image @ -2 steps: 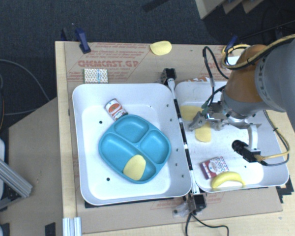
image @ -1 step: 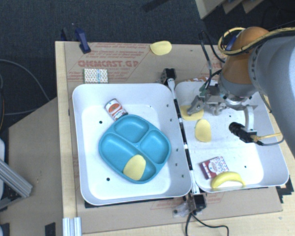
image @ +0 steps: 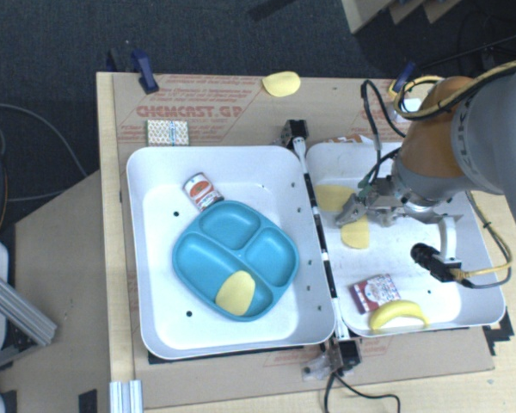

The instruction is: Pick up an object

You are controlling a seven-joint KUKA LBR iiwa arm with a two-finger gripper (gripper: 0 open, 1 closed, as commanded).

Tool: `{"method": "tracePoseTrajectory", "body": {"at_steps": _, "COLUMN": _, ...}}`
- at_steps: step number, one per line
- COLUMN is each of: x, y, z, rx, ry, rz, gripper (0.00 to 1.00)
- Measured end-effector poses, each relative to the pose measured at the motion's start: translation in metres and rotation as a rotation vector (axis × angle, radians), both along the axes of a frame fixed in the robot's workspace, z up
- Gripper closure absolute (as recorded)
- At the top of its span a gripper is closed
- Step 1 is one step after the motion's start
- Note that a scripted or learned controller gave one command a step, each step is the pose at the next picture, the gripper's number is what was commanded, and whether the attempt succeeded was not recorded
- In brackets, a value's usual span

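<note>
- The gripper [image: 364, 206] hangs low over the right bin [image: 490, 304], its dark fingers slanting down toward the left; whether they are open or closed cannot be told from this view.
- A small yellow piece [image: 355, 235] lies on the right bin's floor just below and a little left of the fingertips; it looks close to them, but contact cannot be made out. It is a stubby, rounded lump with no clear long axis.
- A second, paler yellow piece [image: 330, 198] lies flat just left of the gripper, near the bin's left wall.
- A banana [image: 398, 316] rests at the near edge of the right bin, long axis running left to right, its ends curving downward; it is well apart from the gripper.
- A small red-and-white packet [image: 375, 292] sits touching the banana's upper side, tilted.
- In the left bin [image: 150, 256] a blue divided plate [image: 232, 256] lies diagonally with a yellow item [image: 236, 292] in its near compartment, and a small can [image: 203, 191] lies beside its upper left corner.
- Another yellow item [image: 281, 83] sits on the bench [image: 120, 144] beyond the bins.
</note>
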State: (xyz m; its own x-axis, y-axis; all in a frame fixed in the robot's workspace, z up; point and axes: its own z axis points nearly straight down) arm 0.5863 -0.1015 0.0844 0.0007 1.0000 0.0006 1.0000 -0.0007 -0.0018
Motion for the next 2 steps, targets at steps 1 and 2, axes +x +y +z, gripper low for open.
{"method": "tracePoseTrajectory", "body": {"at_steps": 1, "x": -0.001, "y": 0.009, "z": 0.0, "rx": 0.001, "ry": 0.0, "rz": 0.001, "gripper": 0.0}}
{"method": "tracePoseTrajectory", "body": {"at_steps": 2, "x": 0.038, "y": 0.003, "z": 0.0, "rx": -0.002, "ry": -0.003, "rz": 0.002, "gripper": 0.0}}
